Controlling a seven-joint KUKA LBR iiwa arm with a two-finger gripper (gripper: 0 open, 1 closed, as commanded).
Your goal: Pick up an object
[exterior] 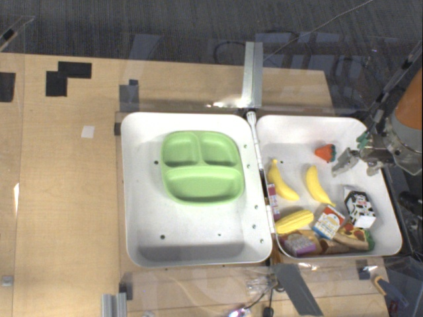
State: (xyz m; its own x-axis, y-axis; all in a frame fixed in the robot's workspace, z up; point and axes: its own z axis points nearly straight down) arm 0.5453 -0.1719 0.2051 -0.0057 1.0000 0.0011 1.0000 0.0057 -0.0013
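The right bin [291, 132] holds several toy foods. Two yellow bananas [283, 183] [318, 185] lie near its middle, and a red strawberry [324, 152] lies further back. A yellow corn cob [294, 220], a small carton [327, 222], a pizza slice [350, 238], a purple item [301, 244] and a black-and-white carton [360, 207] crowd the front. My gripper [357, 167] hangs over the bin's right side, just right of the strawberry and above the black-and-white carton. It is open with nothing between its fingers [342, 163].
The left bin [142, 197] holds a green divided plate [201, 166]. A metal post [254, 74] stands behind the divider between the bins. The arm's orange band [408, 107] sits at the right edge.
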